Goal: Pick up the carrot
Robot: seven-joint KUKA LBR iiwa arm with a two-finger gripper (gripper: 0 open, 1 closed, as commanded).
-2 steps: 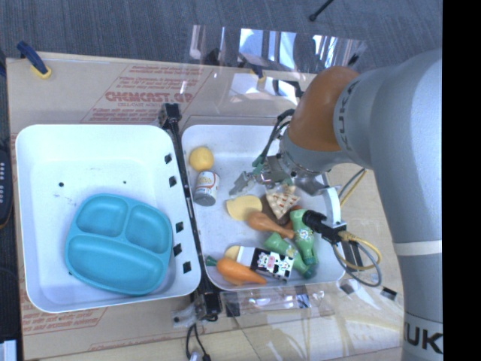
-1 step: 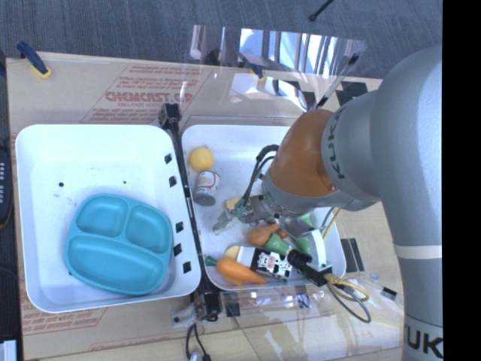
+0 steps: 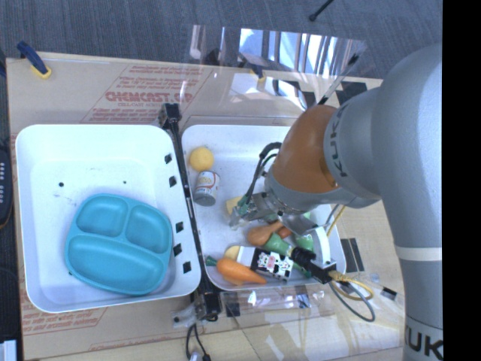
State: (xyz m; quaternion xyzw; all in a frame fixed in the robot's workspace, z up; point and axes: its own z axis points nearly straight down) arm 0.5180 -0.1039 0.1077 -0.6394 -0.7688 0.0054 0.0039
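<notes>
The carrot [image 3: 240,272] lies on its side near the front wall of the right bin [image 3: 233,138], orange, with a green stub pointing left. My gripper [image 3: 261,215] hangs under the orange-banded wrist over the middle of the right bin, a little behind the carrot and to its right. The wrist hides most of it. A cluster of small items sits between the gripper and the carrot.
Around the carrot lie a black-and-white cow-patterned carton [image 3: 273,264], a brown-orange piece [image 3: 262,235], a green piece [image 3: 279,244] and a pale yellow piece [image 3: 233,253]. A lemon [image 3: 200,158] and a small can [image 3: 205,188] sit at the right bin's left side. A blue divided plate [image 3: 119,244] lies in the left bin [image 3: 45,156].
</notes>
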